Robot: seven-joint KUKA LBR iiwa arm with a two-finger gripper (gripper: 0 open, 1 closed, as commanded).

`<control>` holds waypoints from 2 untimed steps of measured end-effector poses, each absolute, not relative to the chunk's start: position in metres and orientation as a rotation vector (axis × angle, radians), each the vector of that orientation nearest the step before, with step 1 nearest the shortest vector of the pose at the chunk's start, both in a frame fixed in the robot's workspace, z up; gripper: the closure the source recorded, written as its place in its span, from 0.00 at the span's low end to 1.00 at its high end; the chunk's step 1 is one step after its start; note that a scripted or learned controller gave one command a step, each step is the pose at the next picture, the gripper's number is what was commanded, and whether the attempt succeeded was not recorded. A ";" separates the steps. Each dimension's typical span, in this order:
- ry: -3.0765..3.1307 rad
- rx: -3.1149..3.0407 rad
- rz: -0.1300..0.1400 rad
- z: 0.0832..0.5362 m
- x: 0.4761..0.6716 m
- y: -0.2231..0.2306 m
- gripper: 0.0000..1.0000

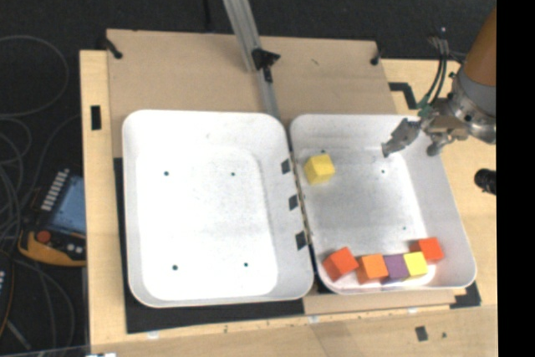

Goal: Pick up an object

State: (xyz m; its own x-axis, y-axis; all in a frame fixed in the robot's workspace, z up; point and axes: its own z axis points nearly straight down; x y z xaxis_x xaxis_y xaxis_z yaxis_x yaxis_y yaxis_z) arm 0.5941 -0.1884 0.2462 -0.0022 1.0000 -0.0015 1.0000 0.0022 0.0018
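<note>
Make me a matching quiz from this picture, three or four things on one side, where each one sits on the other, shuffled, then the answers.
Things:
1. lone yellow cube
2. row of cubes
3. tool
4. metal rail

Places:
A. along the near wall of the right bin
B. above the right bin's far right part
C. near the right bin's left wall, towards the far end
D. slanting across the bench from the far side, down towards the gap between the bins

Pairs: 1-C, 2-A, 3-B, 4-D

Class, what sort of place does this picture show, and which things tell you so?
Probably a robotics lab test bench: a robot arm reaching over two white bins, small coloured blocks, and loose cables on the floor.
</note>
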 end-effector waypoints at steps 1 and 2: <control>2.233 2.215 -0.001 0.189 0.625 -0.118 0.00; 2.231 2.212 0.005 0.197 0.644 -0.050 0.00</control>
State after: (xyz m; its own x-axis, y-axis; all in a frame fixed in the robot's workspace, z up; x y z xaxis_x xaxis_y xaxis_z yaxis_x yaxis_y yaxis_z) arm 0.6439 -0.0501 0.1972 -0.0087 1.0000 0.0021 1.0000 0.0087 0.0027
